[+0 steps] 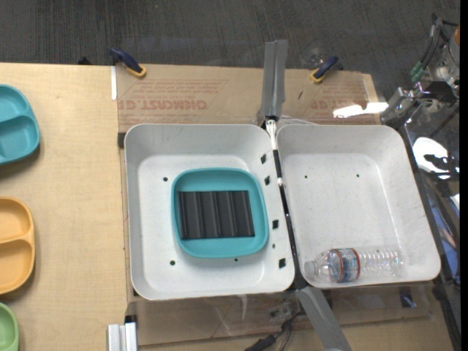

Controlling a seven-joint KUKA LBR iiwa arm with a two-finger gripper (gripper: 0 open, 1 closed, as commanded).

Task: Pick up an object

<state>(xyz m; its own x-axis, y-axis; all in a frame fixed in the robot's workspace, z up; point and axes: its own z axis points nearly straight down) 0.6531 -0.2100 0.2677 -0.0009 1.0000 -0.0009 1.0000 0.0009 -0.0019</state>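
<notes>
While the pincer sits blurred at the bench's right edge, its state impossible to tell, nothing is lifted: the plastic bottle lies along the right bin's front wall, ungrasped.

my arm: partly seen at right edge | shiny metallic parts, bright glare | dark cables | small green spot

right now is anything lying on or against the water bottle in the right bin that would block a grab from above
Nothing visible does. The water bottle lies on its side along the near wall of the right bin, with no other item on it. That near wall beside it is the one thing crowding a grasp.
</notes>
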